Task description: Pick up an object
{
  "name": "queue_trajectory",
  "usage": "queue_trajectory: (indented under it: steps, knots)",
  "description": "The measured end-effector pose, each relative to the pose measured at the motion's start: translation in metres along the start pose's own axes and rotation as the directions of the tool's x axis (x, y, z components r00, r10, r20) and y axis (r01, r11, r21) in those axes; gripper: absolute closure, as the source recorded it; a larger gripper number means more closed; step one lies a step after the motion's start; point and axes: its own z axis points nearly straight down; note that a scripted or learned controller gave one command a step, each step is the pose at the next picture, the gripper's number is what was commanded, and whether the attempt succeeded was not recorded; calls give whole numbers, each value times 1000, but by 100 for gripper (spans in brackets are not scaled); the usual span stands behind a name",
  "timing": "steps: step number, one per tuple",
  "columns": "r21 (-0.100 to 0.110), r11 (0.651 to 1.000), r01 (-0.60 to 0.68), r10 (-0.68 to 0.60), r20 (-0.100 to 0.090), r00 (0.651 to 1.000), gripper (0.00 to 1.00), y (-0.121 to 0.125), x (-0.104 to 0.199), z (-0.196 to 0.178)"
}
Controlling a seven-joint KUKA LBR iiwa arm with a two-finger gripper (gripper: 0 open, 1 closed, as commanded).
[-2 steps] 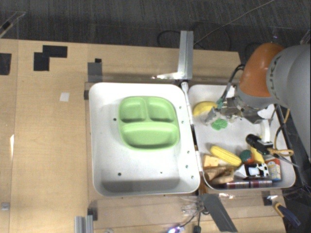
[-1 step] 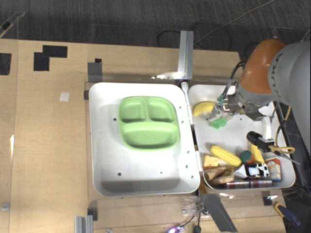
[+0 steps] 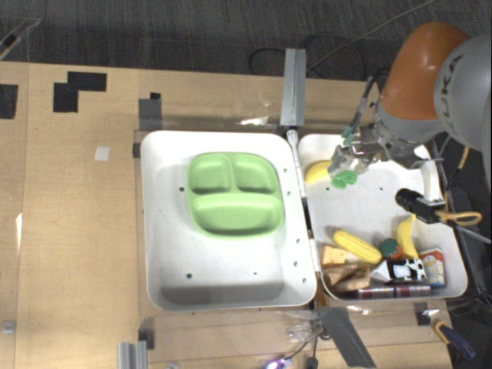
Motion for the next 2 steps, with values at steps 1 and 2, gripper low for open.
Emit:
queue_trajectory:
  steps: [1, 2]
  knots:
    - [0, 938, 346, -346, 0, 938, 100, -29, 32, -106]
    - [3, 979, 201, -201, -1, 979, 100, 42, 26, -13]
